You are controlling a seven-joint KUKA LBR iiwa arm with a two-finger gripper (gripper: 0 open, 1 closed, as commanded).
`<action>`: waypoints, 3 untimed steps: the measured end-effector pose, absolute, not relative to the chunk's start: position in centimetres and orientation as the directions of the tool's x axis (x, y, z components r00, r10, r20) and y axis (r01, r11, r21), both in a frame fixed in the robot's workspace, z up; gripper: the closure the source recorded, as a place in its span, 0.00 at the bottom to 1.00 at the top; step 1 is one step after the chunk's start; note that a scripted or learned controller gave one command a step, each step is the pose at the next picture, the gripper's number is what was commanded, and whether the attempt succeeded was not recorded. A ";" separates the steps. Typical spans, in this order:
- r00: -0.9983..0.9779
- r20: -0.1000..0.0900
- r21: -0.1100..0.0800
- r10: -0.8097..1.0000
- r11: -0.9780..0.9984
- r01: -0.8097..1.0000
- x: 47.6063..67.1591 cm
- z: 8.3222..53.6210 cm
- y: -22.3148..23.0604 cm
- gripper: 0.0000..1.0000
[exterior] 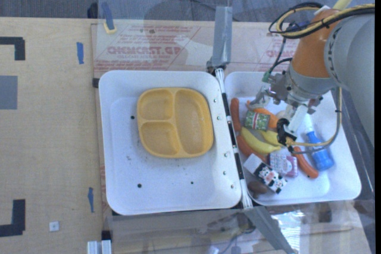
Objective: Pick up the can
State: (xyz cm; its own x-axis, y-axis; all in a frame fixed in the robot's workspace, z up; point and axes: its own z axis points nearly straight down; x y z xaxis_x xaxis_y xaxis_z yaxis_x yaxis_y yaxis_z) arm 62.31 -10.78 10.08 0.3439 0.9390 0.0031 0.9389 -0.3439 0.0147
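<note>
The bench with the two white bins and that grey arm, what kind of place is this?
Probably a robotics lab test bench, not a kitchen. A grey arm with an orange band reaches over the right bin, piled with toy-like food such as a banana, and blue tape marks dot the bench.

A divided plate [175, 122] lies in the left bin [119, 187], centre frame. The right bin [342, 184] holds a can [257, 120], with a banana [257, 141] below it and a bottle [319, 153] further right.
</note>
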 end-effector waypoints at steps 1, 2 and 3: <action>0.349 0.002 0.018 0.937 -0.349 0.937 62.4 11.1 -11.1 1.00; 0.349 0.002 0.018 0.937 -0.349 0.937 62.3 11.1 -11.1 0.00; 0.576 0.004 0.004 0.818 -0.576 0.818 56.5 8.8 -11.7 0.00</action>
State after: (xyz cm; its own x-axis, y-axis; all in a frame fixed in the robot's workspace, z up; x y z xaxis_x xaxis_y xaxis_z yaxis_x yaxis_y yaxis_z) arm 56.48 -11.68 8.76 0.5759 0.8175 0.0038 0.8175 -0.5759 0.0038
